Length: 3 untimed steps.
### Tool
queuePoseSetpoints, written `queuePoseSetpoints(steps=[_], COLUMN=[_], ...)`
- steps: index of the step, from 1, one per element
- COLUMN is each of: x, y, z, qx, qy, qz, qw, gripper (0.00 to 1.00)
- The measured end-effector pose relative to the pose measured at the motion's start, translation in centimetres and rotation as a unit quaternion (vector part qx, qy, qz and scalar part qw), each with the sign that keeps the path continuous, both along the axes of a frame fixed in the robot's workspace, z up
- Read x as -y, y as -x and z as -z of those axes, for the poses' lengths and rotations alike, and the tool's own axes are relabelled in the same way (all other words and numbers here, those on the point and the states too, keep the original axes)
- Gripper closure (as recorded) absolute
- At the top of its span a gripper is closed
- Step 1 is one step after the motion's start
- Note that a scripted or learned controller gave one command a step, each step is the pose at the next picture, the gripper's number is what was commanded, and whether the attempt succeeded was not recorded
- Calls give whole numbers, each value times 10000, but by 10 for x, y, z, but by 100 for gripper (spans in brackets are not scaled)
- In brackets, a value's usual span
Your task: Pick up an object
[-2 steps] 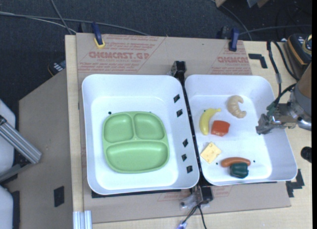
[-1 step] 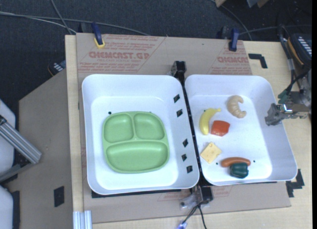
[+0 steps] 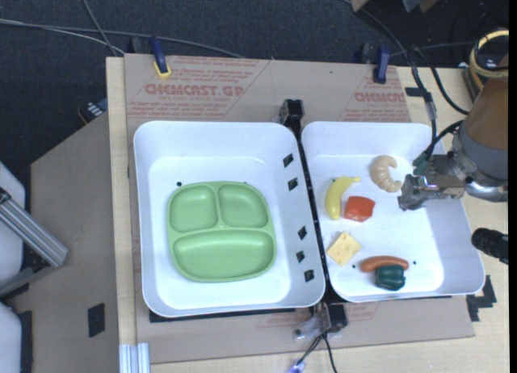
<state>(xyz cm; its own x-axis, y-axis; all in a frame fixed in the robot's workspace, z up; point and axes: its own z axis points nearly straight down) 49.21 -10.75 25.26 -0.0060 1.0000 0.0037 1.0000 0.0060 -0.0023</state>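
Note:
The right bin (image 3: 420,141) holds several small toy foods: a yellow banana (image 3: 338,194), a red block (image 3: 359,208), a beige croissant (image 3: 386,173), a yellow cheese wedge (image 3: 343,248), an orange-red sausage (image 3: 383,263) and a dark green piece (image 3: 389,278). My gripper (image 3: 414,194) hangs over the right part of this bin, just right of the croissant and the red block. Nothing shows between its fingers.
The left bin (image 3: 149,202) bears a green divided plate (image 3: 220,230). A black divider (image 3: 304,194) runs between the bins. Cables trail across the bench's top right, and clamps (image 3: 161,63) hold the cardboard at the back edge.

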Motion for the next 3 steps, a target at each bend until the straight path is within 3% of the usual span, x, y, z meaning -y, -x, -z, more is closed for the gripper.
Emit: queuePoseSetpoints(steps=[1,3], x=[-55,-161], y=[10,6], z=[0,9], qx=[-2,13], qy=[3,7], qz=[-1,-7], qw=[10000,10000], gripper=[100,100])
